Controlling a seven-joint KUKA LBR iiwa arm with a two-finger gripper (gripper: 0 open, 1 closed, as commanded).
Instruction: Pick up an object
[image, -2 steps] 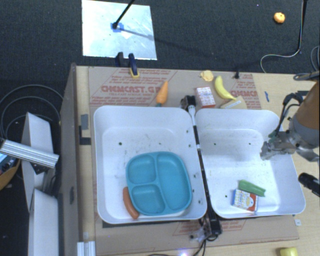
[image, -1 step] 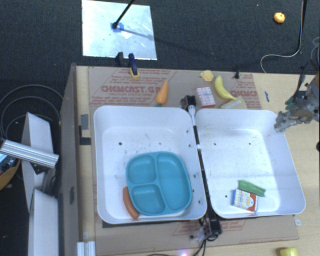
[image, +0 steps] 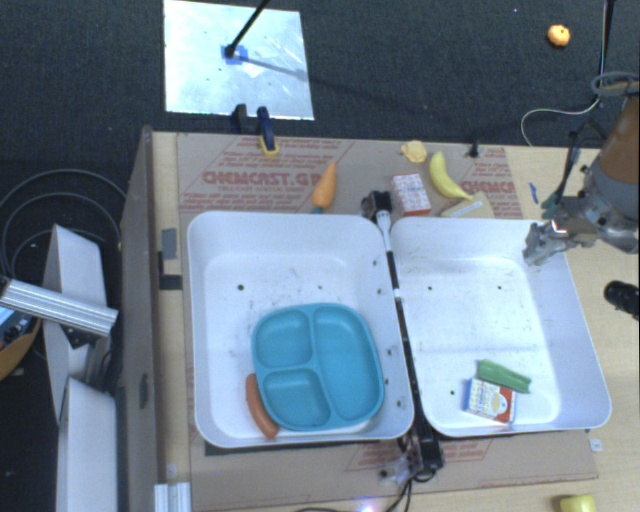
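Note:
My gripper (image: 541, 243) hangs over the upper right rim of the right bin (image: 470, 300), at the end of the grey arm coming in from the right. Nothing shows between its fingers. At the near end of that bin, far below the gripper, lie a small juice carton (image: 489, 401) and a green pod-shaped toy (image: 503, 375). The left bin (image: 280, 260) holds a blue divided plate (image: 317, 365) with an orange sausage toy (image: 260, 405) beside its lower left edge.
On the cardboard behind the bins lie a carrot (image: 323, 186), a small pink-white box (image: 411, 193), a banana (image: 446, 178) and a yellow toy (image: 414, 152). A black clip (image: 378, 205) sits at the bins' shared top edge. Cables hang at the right.

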